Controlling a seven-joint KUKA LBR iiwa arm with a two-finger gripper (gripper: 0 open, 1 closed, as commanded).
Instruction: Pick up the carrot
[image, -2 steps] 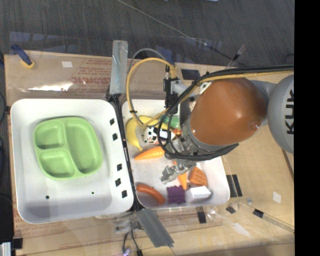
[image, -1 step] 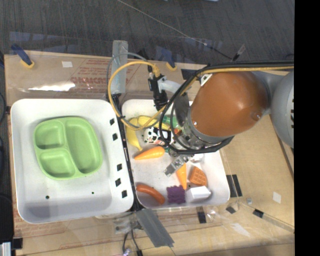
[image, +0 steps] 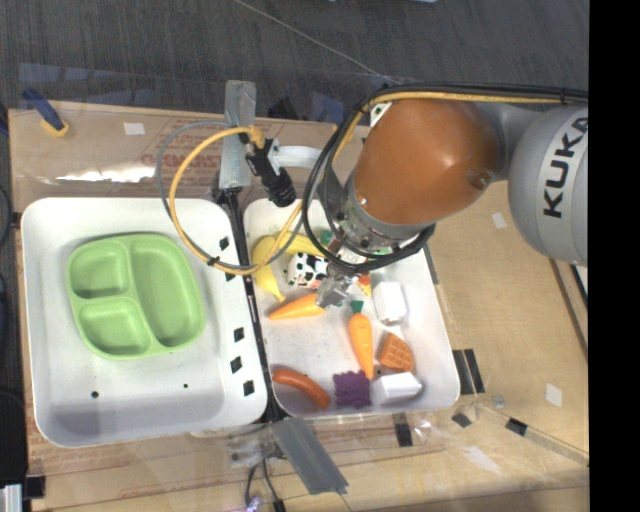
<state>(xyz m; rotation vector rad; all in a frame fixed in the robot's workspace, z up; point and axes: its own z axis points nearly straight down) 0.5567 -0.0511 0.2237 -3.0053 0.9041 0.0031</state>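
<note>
"KUKA" on the arm (image: 560, 150) — end effector (image: 338, 290) above carrot (image: 361, 340)

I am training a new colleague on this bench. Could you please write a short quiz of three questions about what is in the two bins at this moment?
1. True or false: the green divided plate lies in the left bin.
2. Which item lies nearest the front wall of the right bin? A) the banana B) the purple toy C) the cow-patterned toy
3. Fill in: the gripper is above the ____ bin, near two carrots.

Key: 1 true; 2 B; 3 right.
</note>
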